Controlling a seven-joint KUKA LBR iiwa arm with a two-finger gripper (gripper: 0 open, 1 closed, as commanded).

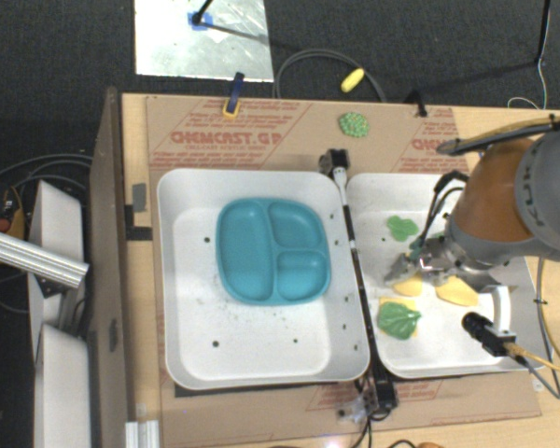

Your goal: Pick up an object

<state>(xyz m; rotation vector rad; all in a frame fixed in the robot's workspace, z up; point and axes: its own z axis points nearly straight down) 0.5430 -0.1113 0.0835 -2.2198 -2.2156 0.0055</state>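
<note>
The bench (pixel 261 138), topped with printed brown cardboard, carries everything else. On it, the left bin (pixel 187 343) sits touching the right bin (pixel 373 194) along a shared dark seam. The grey arm (pixel 532 194), with its orange band, reaches over the right bin from the right side. Inside the left bin, a teal divided plate (pixel 273 250) lies flat near the middle, well apart from the right bin's contents.

In the right bin, the gripper (pixel 406 267) hangs low toward the bin's left part, just above a pale yellow piece (pixel 408 287); how far its tips stand apart cannot be told, and nothing is visibly held between them. A second yellow piece (pixel 458 293) lies just beside the first, further from the seam. A green leafy piece (pixel 399 320) rests nearer the bin's front edge, close to the seam. A smaller green piece (pixel 401 226) lies toward the bin's rear. Behind both bins, a green round object (pixel 354 124) rests on the cardboard.
</note>
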